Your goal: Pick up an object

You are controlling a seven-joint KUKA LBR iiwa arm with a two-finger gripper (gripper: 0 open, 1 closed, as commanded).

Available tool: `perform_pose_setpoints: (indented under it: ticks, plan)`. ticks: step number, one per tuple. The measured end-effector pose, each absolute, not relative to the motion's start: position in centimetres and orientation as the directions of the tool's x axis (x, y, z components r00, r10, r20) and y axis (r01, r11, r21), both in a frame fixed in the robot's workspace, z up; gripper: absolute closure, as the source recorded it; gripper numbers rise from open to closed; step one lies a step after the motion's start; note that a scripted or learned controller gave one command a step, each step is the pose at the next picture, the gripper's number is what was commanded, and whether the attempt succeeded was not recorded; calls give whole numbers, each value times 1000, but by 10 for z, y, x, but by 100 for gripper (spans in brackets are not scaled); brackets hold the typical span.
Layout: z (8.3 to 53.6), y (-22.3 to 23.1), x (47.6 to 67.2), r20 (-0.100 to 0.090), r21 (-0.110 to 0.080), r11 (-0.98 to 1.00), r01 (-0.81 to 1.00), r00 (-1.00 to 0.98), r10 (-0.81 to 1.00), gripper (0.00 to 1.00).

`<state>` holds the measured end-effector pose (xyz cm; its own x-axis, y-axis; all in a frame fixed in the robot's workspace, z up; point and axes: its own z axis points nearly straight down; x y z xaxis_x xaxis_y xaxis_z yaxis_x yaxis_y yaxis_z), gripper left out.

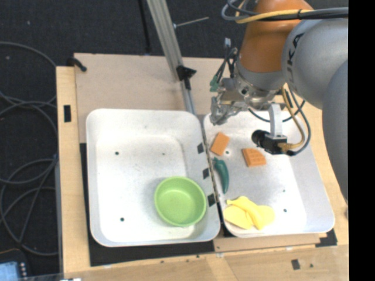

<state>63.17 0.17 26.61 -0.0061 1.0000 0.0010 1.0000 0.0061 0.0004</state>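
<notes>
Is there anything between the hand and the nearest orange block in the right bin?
Nothing visible stands in the way. The hand hangs above the far left corner of the right bin, and the orange block lies just in front of it, on bare white floor. The teal object lies nearer the camera, beyond the block.

Two white bins (117,133), two orange blocks (220,144), one green bowl (180,201), one yellow piece (249,213), one teal piece (221,173).

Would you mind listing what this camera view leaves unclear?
- Gripper: finger state unreadable, blurred against the wrist hardware above the right bin.
- Teal object: too small to identify, lying by the bins' shared edge.
- Arm: cut off by the right edge of the view.
- Yellow object: shape unclear, soft focus.
</notes>
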Motion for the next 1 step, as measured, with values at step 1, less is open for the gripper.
perform_pose_setpoints:
  ticks: [1]
  plan:
    - [255, 63, 623, 2, -1, 8, 1000, -8, 1000, 100]
